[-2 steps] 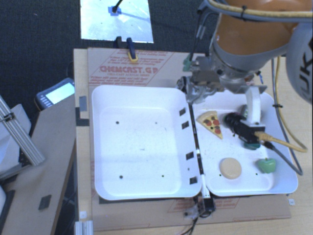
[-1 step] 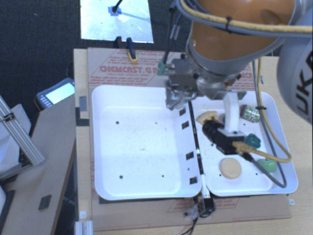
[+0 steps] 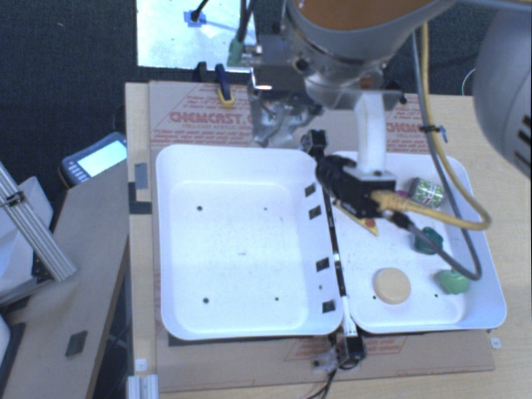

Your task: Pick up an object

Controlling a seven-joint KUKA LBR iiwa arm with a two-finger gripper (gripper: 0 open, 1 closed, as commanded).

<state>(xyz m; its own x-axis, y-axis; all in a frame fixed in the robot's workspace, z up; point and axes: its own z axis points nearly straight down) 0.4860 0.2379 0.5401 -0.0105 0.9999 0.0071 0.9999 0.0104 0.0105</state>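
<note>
Objects all lie loose in the right bin (image 3: 490, 306); none is picked yet.
Taking the tan disc (image 3: 391, 286) near that bin's front as landmark: a green lump (image 3: 453, 282) sits near it on the view's right, a teal piece (image 3: 428, 239) lies behind and to the right of the disc, and a small printed can (image 3: 426, 192) lies farther back again, near the rear wall. The gripper (image 3: 274, 127) hangs well apart from the disc, far behind it and to the view's left, about over the rear rim of the left bin (image 3: 241, 248). It is blurred, so I cannot tell how wide it stands, and I can make out nothing held in it. By my reading the whole pick is left: choose an object, travel across, descend, close, lift.
</note>
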